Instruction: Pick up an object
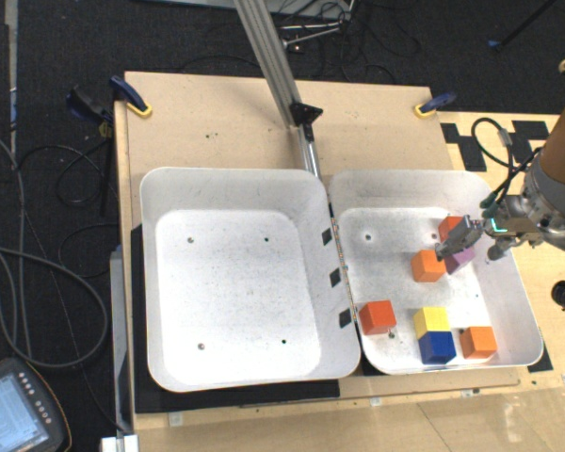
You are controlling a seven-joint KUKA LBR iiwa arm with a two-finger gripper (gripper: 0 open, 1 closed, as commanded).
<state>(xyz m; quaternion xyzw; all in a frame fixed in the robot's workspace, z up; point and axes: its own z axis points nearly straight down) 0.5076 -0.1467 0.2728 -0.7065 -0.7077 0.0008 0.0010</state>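
My gripper reaches in from the right over the right bin, low above a cluster of blocks. It looks open, its two fingers spread apart. A purple block lies just under the left finger, with nothing visibly gripped. An orange block touches the purple one on its left. A red-orange block peeks out behind the finger, partly hidden.
Toward the right bin's front lie a red-orange block, a yellow block against a blue block, and an orange block. The left bin sits beside it. A metal pole slants across the back.
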